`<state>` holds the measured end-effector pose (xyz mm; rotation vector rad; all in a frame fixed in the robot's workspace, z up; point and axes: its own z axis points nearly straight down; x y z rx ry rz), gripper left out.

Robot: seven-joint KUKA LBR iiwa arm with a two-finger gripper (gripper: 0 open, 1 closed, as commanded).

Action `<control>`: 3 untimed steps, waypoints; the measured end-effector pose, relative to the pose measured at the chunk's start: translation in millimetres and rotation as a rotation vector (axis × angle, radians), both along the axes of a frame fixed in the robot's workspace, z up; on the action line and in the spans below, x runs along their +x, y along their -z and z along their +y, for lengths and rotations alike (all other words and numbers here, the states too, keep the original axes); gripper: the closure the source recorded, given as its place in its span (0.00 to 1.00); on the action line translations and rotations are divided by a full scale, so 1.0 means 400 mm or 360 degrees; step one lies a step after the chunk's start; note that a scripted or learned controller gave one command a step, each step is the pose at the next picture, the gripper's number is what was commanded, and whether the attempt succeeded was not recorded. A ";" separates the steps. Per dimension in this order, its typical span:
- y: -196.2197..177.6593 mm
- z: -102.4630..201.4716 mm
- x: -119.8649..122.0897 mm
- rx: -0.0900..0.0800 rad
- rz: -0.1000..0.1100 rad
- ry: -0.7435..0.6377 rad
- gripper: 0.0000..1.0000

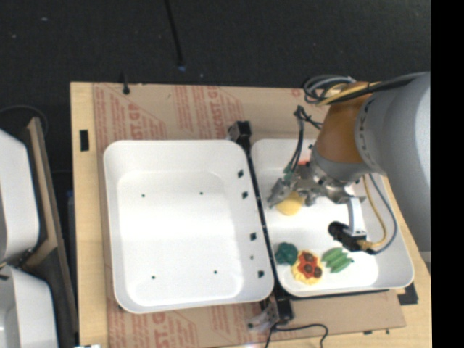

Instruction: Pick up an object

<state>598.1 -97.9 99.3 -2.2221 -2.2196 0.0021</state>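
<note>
My gripper (pixel 292 192) is low in the right bin (pixel 391 267), near its left wall. A small yellow rounded object (pixel 290 207) lies directly below the fingertips and looks to be touching them or just under them. The fingers (pixel 280 191) are spread to either side above it. Nearer the front of the same bin lie a dark green object (pixel 286 253), a yellow piece with red spots (pixel 307 266) and a light green piece (pixel 336 259).
The left bin (pixel 123 194) stands beside the right one, split from it by a dark divider (pixel 254 209). A black cable end (pixel 346 236) and wires hang off the wrist over the right bin. The grey arm covers the bin's back right.
</note>
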 end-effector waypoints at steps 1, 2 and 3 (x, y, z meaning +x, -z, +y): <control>-0.353 0.001 -0.110 -0.0001 -0.0017 -0.0033 0.00; -0.017 -0.066 -0.030 0.0002 0.0014 0.0001 0.00; 0.008 -0.064 0.155 0.0001 0.0015 0.0001 0.00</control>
